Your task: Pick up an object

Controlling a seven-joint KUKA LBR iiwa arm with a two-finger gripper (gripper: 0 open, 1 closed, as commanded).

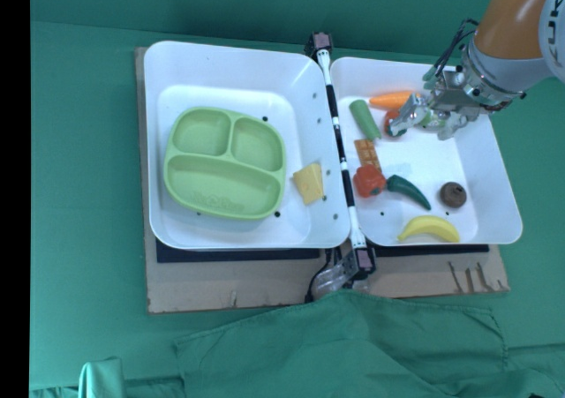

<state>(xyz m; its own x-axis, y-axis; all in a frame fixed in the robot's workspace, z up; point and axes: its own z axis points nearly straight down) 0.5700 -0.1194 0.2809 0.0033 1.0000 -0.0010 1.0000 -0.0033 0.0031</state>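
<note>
My gripper (425, 123) hangs over the back of the right bin (494, 171), open, with bare white bin floor showing between its fingers. Its left finger (402, 118) is right beside a small red object (389, 120), which it partly hides. An orange carrot (389, 99) lies just behind that, and a green cucumber (363, 119) lies to the left. Nearer the front are an orange block (366, 154), a red tomato-like piece (369, 181), a dark green pepper (409, 191), a brown doughnut (453, 194) and a yellow banana (429, 229).
The left bin (177, 65) holds a light green divided plate (226, 162) and a yellow cheese wedge (308, 183) by its right wall. A black and white divider rod (339, 136) runs between the bins. Green cloth (353, 343) lies bunched at the front.
</note>
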